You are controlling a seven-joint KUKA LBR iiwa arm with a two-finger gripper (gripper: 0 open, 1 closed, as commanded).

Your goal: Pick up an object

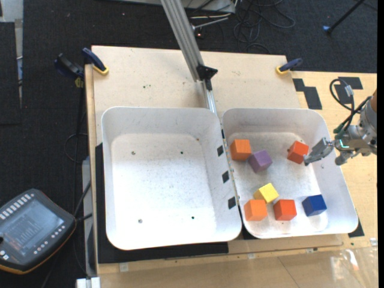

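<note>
Worktop: pale board, blue-and-yellow clamps at its 11 and 1 o'clock corners, as I see it.

Left bin: white, shallow, speckled floor.

Right bin: white, holding six blocks.

Pendant: grey with orange trim, off the worktop at 8 o'clock.

Arm: enters at 3 o'clock, over the right bin's rim.

Pincer: just beside the red-orange block, at that block's 3 o'clock. I cannot tell how it is set, nor whether it touches the block.

Blocks: orange at the bin's 10 o'clock; purple touching it; yellow; orange; red; blue at 5 o'clock.
</note>
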